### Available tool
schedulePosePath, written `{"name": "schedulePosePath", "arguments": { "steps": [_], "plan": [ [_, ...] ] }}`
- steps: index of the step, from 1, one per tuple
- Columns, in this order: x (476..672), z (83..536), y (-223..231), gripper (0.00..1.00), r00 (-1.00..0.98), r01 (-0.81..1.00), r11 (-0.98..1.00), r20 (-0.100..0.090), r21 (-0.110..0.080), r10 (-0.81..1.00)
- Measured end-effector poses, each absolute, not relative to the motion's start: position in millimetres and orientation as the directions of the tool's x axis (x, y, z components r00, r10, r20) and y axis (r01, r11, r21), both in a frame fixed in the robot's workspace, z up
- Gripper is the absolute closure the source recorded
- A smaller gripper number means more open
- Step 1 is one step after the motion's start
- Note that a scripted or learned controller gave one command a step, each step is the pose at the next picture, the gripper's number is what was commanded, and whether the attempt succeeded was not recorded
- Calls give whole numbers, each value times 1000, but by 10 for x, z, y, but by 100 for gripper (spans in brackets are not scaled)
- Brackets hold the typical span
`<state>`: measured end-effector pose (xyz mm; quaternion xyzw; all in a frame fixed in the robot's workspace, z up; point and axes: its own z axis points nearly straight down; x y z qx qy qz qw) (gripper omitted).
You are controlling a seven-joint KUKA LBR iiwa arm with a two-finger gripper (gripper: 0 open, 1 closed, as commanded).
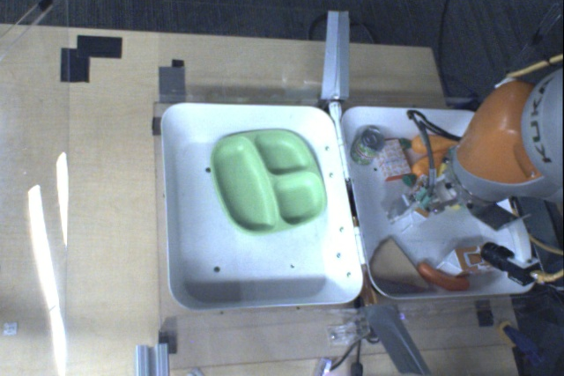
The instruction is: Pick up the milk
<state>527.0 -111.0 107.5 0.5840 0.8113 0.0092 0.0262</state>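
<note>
Low in the frame, right of centre, a red sausage-shaped item (443, 279) lies near the front wall of the right bin (381, 282); just right of it sits a small white carton with an orange-brown print (470, 260), possibly the milk, but its label is too small to read. Left bin (189, 216), centre frame: one green three-compartment tray (267, 179), lying tilted. Right bin, upper part: a can (366, 144) with a grey top near the divider, beside it a packet with red and white print (392, 161), text unreadable. Arm enters from the right edge, orange band (493, 141) prominent, partial lettering "KU" on the grey link (548, 129). Gripper (425, 196) is low over mid-bin clutter; finger state cannot be told.
</note>
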Motion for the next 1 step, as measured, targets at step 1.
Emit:
{"name": "schedulePosePath", "arguments": {
  "steps": [1],
  "plan": [
    [5344, 1223, -1140, 100, -313, 946, 316, -47, 66, 948]
  ]
}}
